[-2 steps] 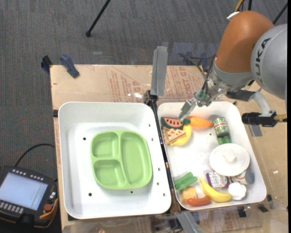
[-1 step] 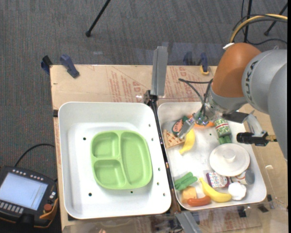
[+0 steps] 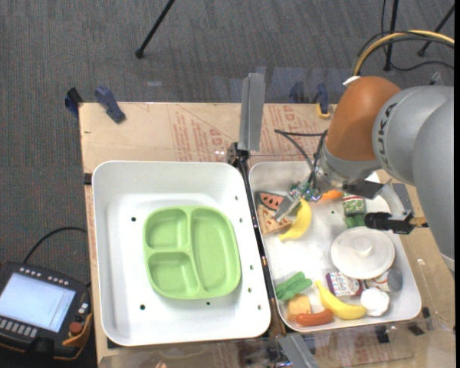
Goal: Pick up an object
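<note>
Fingers [image 3: 294, 202] of the gripper [image 3: 296, 204] low in the right bin [image 3: 414, 282], gap between them too small to tell, tips touching a yellow banana [image 3: 299, 222], watermelon slice [image 3: 273, 202] just left, white lidded bowl [image 3: 362, 253] lower right, green divided plate [image 3: 192, 251] far left.

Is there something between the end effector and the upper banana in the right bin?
Nothing visible stands between them. The end effector sits right at the upper end of the banana, with the watermelon slice just to the left.

A yellow banana [image 3: 299, 221] lies tilted in the right bin [image 3: 414, 271].
</note>
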Tool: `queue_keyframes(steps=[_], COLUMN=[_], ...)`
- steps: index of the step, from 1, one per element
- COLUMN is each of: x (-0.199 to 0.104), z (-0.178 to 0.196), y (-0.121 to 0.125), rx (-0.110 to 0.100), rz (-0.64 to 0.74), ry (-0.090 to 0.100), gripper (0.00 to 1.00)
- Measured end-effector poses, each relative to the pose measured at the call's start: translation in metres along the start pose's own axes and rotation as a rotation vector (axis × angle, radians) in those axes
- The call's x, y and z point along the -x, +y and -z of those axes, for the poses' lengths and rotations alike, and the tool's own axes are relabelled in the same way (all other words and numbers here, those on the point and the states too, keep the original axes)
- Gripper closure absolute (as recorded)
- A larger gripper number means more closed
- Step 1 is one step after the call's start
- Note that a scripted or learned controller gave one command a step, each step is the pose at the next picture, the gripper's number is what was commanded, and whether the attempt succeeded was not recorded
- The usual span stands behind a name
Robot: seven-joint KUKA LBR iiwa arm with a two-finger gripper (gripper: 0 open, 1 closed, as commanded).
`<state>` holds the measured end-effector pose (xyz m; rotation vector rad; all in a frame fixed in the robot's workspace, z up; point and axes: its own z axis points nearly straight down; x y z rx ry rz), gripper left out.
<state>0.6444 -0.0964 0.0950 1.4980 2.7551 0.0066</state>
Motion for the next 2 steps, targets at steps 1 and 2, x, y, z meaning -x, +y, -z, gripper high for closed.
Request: queue_keyframes(steps=[1,2], x=[0.000,-0.042], z=[0.012,0.104], y=[0.003,0.031], rx=[0.006,0.002], rz=[0.002,-0.106], ry=[-0.001,-0.002], gripper=[1.00,1.00])
